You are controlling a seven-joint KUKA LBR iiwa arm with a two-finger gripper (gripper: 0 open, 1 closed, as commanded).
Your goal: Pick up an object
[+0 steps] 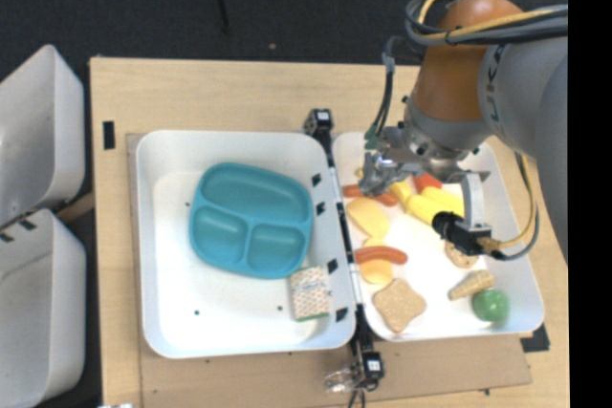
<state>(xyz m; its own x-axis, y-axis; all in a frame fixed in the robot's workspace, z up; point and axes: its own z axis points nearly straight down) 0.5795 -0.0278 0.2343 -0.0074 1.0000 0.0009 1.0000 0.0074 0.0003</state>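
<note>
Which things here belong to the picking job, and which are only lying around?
Job: gripper; toy food in right bin: hot dog, bread slice, green ball.
Lying about: teal plate, cracker, left bin.

The arm covered the back part of the right bin and some of the toy food there. The gripper was too blurry and small to show its fingers clearly.

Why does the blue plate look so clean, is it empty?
Empty. The blue plate shows bare compartments; the cracker lies beside it.
</note>
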